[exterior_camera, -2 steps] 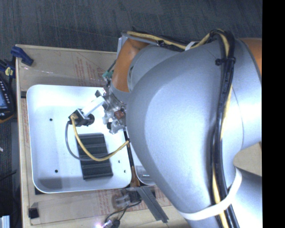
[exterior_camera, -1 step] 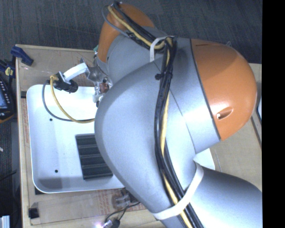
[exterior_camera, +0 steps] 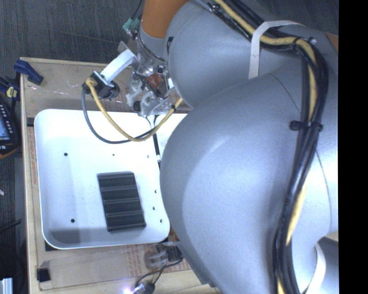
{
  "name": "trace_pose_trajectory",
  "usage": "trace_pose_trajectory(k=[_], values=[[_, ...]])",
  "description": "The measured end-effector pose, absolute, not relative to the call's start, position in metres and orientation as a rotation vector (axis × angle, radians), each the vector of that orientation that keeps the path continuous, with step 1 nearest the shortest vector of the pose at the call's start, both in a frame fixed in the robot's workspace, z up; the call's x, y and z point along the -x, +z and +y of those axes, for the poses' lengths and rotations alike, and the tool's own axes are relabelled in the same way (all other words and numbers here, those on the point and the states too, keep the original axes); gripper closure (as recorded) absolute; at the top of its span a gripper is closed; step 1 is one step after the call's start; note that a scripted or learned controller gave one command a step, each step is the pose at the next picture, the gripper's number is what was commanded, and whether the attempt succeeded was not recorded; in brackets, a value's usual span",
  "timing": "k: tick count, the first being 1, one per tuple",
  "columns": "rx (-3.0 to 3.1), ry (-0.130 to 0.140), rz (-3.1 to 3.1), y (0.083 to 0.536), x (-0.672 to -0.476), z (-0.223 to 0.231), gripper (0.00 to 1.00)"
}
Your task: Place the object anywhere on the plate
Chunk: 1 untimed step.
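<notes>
One white bin (exterior_camera: 69, 138) sits in the left half of the frame on a wooden tabletop (exterior_camera: 63, 80). Its floor is flat, with a few small dark holes (exterior_camera: 65, 154) scattered over it.

Task thing: a dark ribbed rectangular block (exterior_camera: 121, 201) lies flat on the bin floor, in the lower middle of the bin. Its long side runs roughly top to bottom of the frame with a slight tilt. Four or five raised ribs cross its top face. It is clear of the bin walls, and nothing touches it.

Grey arm (exterior_camera: 247, 172): very large in frame, it covers the right half and overlaps the bin's right rim. The orange band (exterior_camera: 161, 17) is at top centre. A bundle of yellow and black cables (exterior_camera: 305, 143) runs down the arm body, and a white strap (exterior_camera: 259, 34) wraps the arm near the top.

Hand (exterior_camera: 150, 100): upper centre of the frame, over the bin's upper rim and well apart from the ribbed block. It reads as a cluster of metal parts and fittings, and whether it is apart or together cannot be told from this angle. Nothing is seen clamped in it.

A white cylindrical fitting (exterior_camera: 118, 64) juts out to the hand's upper left. A yellow cable (exterior_camera: 115, 129) and a black cable (exterior_camera: 92, 126) loop down from it over the upper part of the bin.

A blue clamp (exterior_camera: 27, 72) sits at the tabletop's upper-left corner.
</notes>
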<state>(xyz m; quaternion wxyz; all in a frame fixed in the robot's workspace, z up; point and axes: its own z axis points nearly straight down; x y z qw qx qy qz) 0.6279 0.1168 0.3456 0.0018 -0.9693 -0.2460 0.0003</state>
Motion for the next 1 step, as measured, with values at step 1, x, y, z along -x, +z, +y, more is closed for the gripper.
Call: trace_pose_trajectory(k=[1], values=[[3.015,0.015,-0.871,0.2784,-0.5547,0.0999,1.0]])
